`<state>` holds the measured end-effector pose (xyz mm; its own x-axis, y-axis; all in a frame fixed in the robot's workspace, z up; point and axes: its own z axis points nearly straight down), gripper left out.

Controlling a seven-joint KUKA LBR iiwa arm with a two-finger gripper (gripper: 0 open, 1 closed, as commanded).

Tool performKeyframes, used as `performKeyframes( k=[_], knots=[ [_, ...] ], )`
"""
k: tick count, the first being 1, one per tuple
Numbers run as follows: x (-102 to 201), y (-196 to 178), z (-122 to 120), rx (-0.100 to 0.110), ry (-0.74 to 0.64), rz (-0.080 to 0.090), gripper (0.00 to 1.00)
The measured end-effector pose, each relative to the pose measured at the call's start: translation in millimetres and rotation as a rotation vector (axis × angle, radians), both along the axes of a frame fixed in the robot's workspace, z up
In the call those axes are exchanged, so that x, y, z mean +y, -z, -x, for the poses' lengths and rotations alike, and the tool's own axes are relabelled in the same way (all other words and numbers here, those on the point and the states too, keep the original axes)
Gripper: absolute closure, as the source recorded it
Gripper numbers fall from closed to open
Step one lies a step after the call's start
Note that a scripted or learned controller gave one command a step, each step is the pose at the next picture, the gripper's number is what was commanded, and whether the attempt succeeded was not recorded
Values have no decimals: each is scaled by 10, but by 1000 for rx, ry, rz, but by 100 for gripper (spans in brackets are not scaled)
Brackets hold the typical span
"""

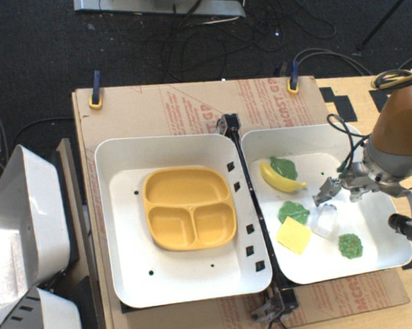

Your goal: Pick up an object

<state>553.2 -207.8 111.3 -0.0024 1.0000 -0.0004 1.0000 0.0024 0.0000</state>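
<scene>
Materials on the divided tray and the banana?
Divided tray: looks like moulded plastic, matte yellow-orange, one even colour with soft rounded compartment ridges. Banana: probably a plastic or rubber toy, uniformly bright yellow with a slight sheen; the view leaves that open.

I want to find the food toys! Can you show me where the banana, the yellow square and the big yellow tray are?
banana (282, 179): camera view, middle of its curved body.
yellow square (294, 235): camera view, centre of its flat top.
yellow tray (189, 206): camera view, ridge between its compartments.
</scene>
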Motion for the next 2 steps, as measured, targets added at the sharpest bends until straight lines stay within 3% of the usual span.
performKeyframes(
  k=[1,2],
  knots=[
    [2,-105,0,0,1,0,100],
    [96,-659,32,-4,-2,1,100]
  ],
)
